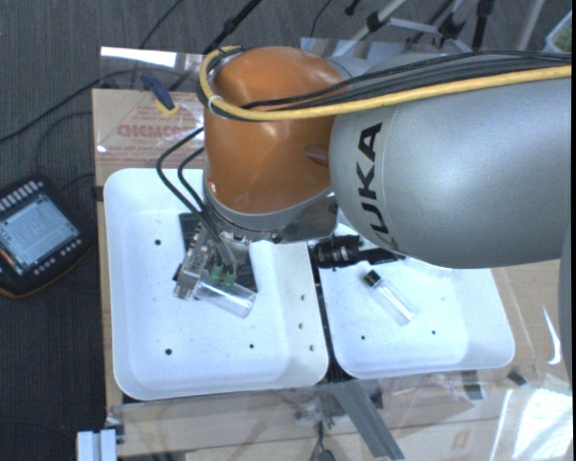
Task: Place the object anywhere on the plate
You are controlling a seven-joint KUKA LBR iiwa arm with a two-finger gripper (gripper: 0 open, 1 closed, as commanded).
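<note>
**Ana:** Vial (389,296), clear with a dark cap: it lies flat in the right bin (461,349), tilted so the cap points up-left. Nothing touches it.

**Ben:** And the arm?

**Ana:** The grey arm (451,152) comes in from the right and sweeps across the top of both bins. Its orange wrist band (264,133) sits above the far part of the left bin (144,286), with black and yellow cables draped over it.

**Ben:** Where does the gripper end up?

**Ana:** The gripper (204,275) hangs below the band and points down into the left bin, well apart from the vial. A clear plastic piece (226,299) lies just at its tip, but I cannot tell whether the fingers are spread or closed, or whether they hold it; the parts blur together.

**Ben:** Anything beside the bench?

**Ana:** A handheld control pendant (31,233) rests on the dark floor to the left.
</note>
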